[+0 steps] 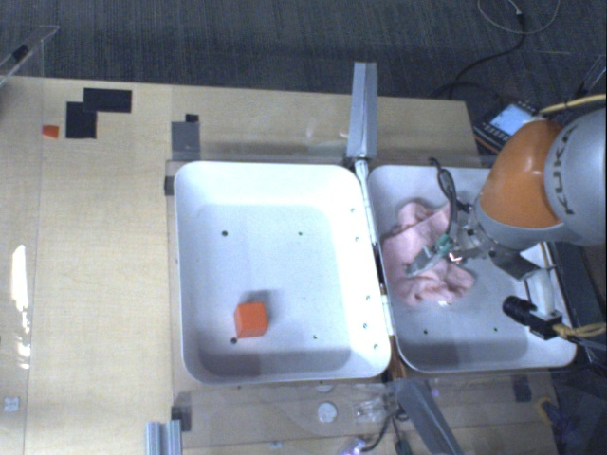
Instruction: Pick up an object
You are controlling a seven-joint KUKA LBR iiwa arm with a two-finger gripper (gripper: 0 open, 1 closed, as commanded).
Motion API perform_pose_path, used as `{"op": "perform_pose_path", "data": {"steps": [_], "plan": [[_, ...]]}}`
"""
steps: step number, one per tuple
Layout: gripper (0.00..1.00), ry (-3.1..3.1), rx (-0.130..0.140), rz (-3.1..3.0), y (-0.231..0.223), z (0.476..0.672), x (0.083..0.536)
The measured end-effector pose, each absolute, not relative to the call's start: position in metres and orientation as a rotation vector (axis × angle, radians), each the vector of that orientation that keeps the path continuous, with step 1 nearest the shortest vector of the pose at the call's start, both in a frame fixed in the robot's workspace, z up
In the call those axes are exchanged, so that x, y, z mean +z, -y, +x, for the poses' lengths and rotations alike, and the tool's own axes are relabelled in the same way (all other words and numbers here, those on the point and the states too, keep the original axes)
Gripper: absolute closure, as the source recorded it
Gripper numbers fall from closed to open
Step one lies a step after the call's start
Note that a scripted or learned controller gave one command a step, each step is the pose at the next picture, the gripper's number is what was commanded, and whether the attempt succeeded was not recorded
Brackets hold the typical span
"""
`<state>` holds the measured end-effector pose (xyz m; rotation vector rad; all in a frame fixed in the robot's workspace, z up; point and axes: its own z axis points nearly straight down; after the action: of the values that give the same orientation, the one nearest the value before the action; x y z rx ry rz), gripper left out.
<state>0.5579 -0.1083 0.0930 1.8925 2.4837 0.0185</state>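
Over the right bin (pixel 474 349), the grey arm (pixel 569 192) with its orange band (pixel 520 178) is reaching in from the right side. Its gripper (pixel 444 251) is sitting low on a soft pink thing (pixel 422 254) that looks like a crumpled cloth. That pink thing is lying in the left half of the right bin, close to the wall between the 2 bins. The gripper is touching or nearly touching the middle of it, and pink folds are showing above and below the gripper. I cannot tell if the gripper is wide, narrow or holding the cloth, because that part is too small and mixed up with the pink folds.

On the left, the other white bin (pixel 275 183) is sitting right beside the first one. A small orange block (pixel 251 319) is lying on its floor near the front left corner, well apart from the arm. Both bins are resting on a light wooden bench (pixel 95 282).
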Motion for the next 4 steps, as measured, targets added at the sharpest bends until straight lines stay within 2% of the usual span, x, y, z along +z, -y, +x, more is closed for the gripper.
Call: {"op": "perform_pose_path", "data": {"steps": [1, 2, 3, 4], "plan": [[0.0, -2.329, 0.014, 2.09, 0.116, 0.635, 0.091], [0.0, -2.387, 0.016, 2.019, 0.132, 0.6, 0.092], [0.0, -2.409, 0.019, 1.989, 0.104, 0.564, 0.093], [0.0, -2.523, 0.01, 1.852, 0.106, 0.663, 0.091]]}}
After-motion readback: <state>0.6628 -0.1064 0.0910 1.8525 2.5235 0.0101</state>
